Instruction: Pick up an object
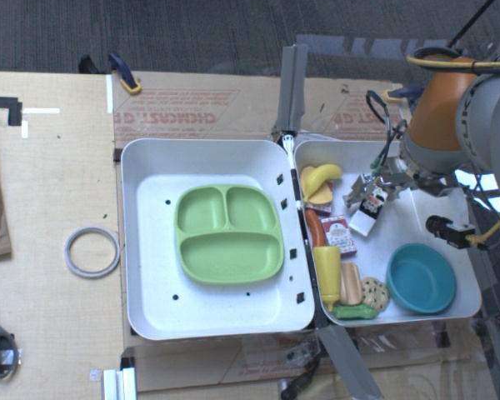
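Two white bins sit side by side on a cardboard-lined bench. Over the right bin [458, 302], the gripper [365, 197] hangs above a small white-and-black object [365, 221], just right of a banana [319, 176]; its grip cannot be told. A blue bowl [422, 278] lies nearer the front.

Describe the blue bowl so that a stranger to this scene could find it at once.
Start at the right bin, the one the arm reaches into. The blue bowl sits in its near right corner, just right of the cookie and the row of toy food along the left wall. It is the sole round, open, teal-blue thing there; its neighbours are small yellow, red, green or tan pieces.
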Controlling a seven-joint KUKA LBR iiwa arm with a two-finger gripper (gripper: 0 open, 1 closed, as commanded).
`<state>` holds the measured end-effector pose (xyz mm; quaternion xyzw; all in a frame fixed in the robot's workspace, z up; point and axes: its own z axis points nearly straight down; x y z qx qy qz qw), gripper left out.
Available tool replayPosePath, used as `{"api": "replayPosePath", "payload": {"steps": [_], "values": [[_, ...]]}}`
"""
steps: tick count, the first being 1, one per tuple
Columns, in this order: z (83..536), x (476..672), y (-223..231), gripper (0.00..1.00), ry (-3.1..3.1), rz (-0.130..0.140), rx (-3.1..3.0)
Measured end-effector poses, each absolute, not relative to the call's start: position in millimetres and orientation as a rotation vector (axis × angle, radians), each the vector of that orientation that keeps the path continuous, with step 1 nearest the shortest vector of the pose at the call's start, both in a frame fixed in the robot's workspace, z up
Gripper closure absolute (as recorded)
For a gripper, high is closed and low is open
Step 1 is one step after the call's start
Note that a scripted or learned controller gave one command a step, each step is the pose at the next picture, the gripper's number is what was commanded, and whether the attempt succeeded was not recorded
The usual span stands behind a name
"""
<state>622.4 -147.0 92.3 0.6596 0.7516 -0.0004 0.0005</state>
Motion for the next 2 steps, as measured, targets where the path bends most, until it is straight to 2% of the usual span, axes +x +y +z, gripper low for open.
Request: {"api": "replayPosePath", "payload": {"steps": [1, 2], "values": [[102.1, 623.0, -148.1, 1.00, 2.357, 0.000, 2.072], [220.3, 652.5, -63.1, 1.00, 2.211, -0.001, 2.231]]}}
